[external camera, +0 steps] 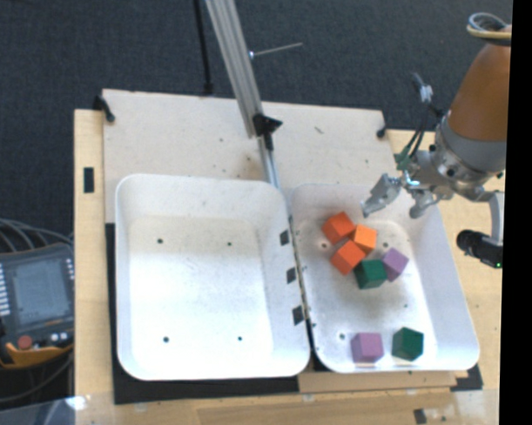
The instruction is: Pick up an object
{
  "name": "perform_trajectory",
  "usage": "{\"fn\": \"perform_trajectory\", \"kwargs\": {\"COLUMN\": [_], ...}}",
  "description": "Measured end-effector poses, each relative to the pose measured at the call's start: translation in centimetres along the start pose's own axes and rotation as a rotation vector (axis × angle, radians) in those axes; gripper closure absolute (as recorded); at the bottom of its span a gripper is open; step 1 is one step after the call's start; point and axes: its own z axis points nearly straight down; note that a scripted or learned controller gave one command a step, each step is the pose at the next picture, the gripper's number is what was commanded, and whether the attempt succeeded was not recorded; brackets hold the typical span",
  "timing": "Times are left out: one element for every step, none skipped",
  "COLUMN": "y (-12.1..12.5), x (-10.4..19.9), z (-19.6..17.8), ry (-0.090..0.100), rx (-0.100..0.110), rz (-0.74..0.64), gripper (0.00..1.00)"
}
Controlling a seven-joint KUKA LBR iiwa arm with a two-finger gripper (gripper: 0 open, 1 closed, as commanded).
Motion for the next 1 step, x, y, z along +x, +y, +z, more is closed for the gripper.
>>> {"fn": "perform_trajectory", "kwargs": {"y": [0.07], "x": [0.00], "z": [-0.28], "ry": [0.000], "rx": [-0.005], "rz": [0.000], "gripper": [0.00]}}
